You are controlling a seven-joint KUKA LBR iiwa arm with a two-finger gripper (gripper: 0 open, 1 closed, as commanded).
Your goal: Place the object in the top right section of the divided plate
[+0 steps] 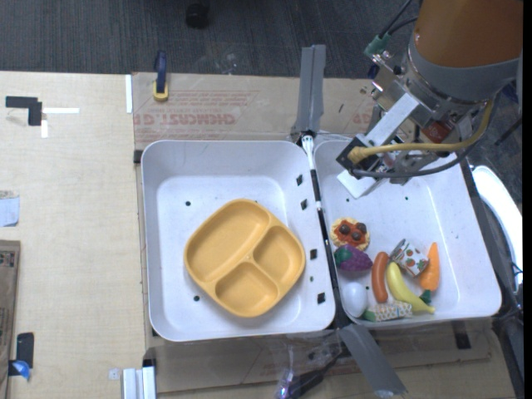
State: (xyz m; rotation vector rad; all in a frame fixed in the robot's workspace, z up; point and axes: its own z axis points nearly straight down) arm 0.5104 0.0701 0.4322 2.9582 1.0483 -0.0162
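Early stage, by the look. Gripper [392, 168] over far-left corner of right bin [465, 223]; grip state: can't tell, nothing seen held. Toy foods [391, 283] bunched along that bin's near edge, apart from gripper. Divided plate [243, 258] mid left bin [166, 214]. Pick, carry & place all left to do.

Your KUKA arm [465, 56] from above the bench: a broad orange band [470, 15] sits over a grey collar [457, 80], with dark cables [405, 12] looping alongside and a small green connector [379, 47] at its flank.
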